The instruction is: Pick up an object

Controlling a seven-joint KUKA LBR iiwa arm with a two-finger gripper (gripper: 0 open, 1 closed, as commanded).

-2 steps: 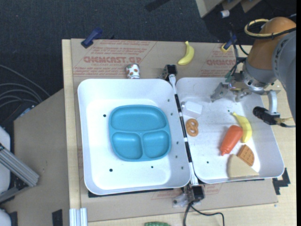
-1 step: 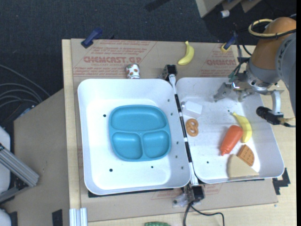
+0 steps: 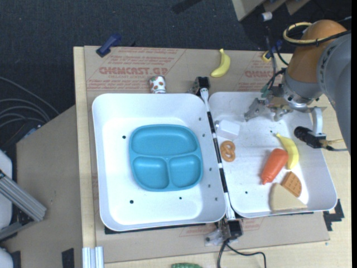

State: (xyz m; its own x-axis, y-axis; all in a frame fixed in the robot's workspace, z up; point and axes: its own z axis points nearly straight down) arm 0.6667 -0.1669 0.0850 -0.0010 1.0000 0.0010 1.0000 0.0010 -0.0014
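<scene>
Carrot [image 3: 273,166] lies in your right bin [image 3: 321,197], touching a banana [image 3: 289,149]; the gripper [image 3: 266,108] hovers near the bin's far edge, fingers spread, holding nothing.

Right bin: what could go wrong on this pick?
1. The carrot touches the banana, and the toast lies close below, so a grasp there may catch or push two items.
2. The gripper sits near the right bin back wall; the white block and pretzel lie close to the divider, leaving little finger room.
</scene>
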